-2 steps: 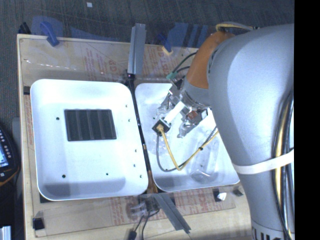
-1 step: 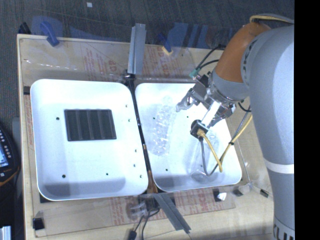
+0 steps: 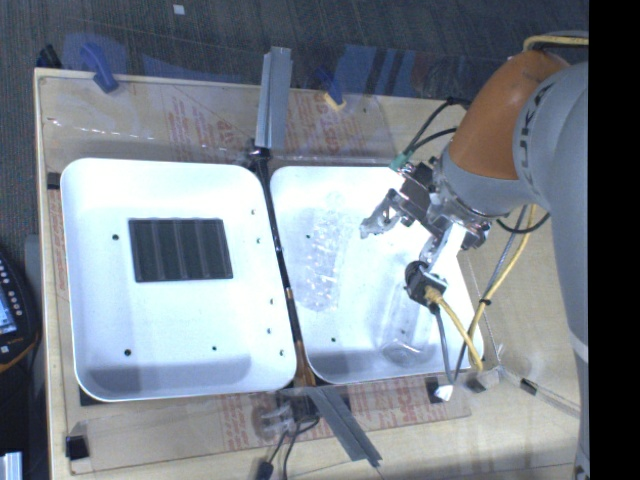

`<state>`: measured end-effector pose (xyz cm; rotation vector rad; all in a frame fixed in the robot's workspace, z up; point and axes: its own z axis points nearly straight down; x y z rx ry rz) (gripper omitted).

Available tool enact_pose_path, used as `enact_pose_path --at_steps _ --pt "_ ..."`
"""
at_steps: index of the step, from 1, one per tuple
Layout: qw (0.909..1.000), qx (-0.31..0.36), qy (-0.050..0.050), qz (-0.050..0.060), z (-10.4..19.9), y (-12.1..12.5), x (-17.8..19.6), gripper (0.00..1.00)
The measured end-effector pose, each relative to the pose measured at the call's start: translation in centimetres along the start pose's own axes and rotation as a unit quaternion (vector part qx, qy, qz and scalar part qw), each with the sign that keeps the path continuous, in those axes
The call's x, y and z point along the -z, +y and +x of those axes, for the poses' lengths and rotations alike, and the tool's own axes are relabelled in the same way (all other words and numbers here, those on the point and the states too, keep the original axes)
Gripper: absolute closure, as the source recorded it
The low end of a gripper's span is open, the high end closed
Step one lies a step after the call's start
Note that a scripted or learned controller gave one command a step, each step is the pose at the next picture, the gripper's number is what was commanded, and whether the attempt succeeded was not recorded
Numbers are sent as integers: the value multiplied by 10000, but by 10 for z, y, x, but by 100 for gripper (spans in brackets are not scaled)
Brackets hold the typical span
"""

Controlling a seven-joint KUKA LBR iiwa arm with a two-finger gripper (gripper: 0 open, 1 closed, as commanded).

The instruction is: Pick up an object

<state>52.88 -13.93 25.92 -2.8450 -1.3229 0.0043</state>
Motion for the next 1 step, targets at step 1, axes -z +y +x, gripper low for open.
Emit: enact_pose_path --at_steps 1 --pt "10000 28 -6 15 1 0 9 100"
